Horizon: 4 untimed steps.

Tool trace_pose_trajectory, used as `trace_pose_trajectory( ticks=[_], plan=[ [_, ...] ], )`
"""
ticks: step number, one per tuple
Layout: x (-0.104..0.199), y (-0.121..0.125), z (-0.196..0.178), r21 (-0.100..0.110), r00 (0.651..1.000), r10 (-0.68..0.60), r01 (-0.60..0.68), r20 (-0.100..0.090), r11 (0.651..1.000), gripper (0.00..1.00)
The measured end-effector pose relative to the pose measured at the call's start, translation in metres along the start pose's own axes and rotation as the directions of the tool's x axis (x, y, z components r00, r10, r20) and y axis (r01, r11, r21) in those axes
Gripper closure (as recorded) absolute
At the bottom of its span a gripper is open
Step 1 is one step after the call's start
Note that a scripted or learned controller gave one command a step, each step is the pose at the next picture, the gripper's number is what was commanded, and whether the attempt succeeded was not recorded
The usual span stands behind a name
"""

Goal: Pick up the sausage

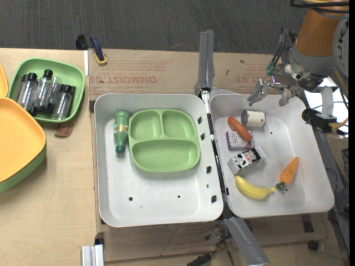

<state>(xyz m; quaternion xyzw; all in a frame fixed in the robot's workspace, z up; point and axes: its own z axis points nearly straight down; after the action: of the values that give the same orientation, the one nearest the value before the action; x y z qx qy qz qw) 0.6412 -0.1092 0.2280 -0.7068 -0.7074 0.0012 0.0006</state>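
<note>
The sausage (238,128), a short orange-red link, lies slanted in the right bin (310,198), near its back left. One end touches a white cylinder (254,118) and the other rests against a purple carton (240,141). My gripper (271,95) hangs over the back rim of the right bin, up and to the right of the sausage and apart from it. Its two fingers are spread open and hold nothing.
The right bin also holds a black-and-white milk carton (246,159), a banana (253,188) and a carrot (288,172). The left bin (161,204) holds a green divided plate (164,139) and a green bottle (120,131). A green tray of vials (46,90) and stacked yellow plates (19,143) sit at left.
</note>
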Motion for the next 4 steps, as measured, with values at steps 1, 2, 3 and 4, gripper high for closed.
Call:
trace_pose_trajectory(
  ticks=[1,2,3,4],
  plan=[
    [0.001,-0.036,0.131,-0.01,0.984,-0.176,0.176,0.002,0.984,0.0],
    [-0.001,-0.036,0.121,-0.013,0.986,-0.169,0.169,0.003,0.985,1.0],
    [0.022,0.015,0.007,-0.002,1.0,0.005,-0.005,0.002,1.0,1.0],
    [-0.044,0.017,0.079,-0.002,0.977,-0.213,0.213,0.001,0.977,1.0]
  ],
)
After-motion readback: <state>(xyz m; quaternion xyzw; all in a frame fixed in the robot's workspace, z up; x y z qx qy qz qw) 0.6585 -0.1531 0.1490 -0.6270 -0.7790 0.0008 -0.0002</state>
